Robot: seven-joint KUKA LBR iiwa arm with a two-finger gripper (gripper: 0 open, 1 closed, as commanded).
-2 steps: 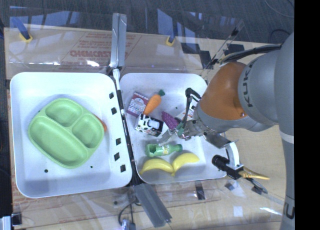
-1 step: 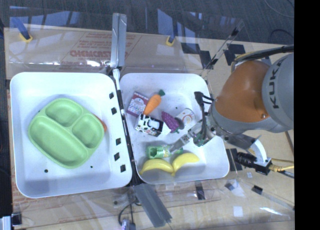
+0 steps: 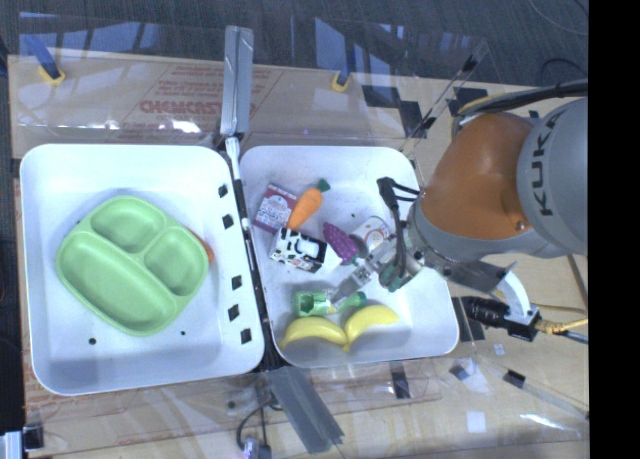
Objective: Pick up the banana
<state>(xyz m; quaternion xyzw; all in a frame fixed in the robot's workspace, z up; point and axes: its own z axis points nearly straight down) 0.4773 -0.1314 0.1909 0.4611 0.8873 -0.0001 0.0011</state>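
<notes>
And here's the arm [image 3: 500,187], reaching in from the right over the right-hand bin [image 3: 420,332], with its pincer [image 3: 375,269] down low among the clutter. Whether that pincer is wide or narrow, I cannot tell; the tip is a tangle of metal and shadow from this angle, and nothing sits visibly in its grip.

The target, the banana [image 3: 342,327], lies at the near edge of the right bin, a curved yellow shape tucked against the front wall. The pincer is just above and beside it, close but apart as far as I can judge.

Plenty of company in there: a green toy [image 3: 318,301] right behind the banana, a purple piece [image 3: 340,243], a black-and-white carton [image 3: 298,249], a toy carrot [image 3: 306,205] and a small pink packet [image 3: 273,207] further back. Over in the left bin [image 3: 40,277], a green divided plate [image 3: 132,263] sits well out of the action.

Now the risks. The banana hugs the bin wall, so a finger could land on the rim rather than slipping down beside the fruit. It's smooth and curved too, so an off-centre pinch might squirt it sideways. And that green toy is so near, a descent slightly short could grab it instead.
</notes>
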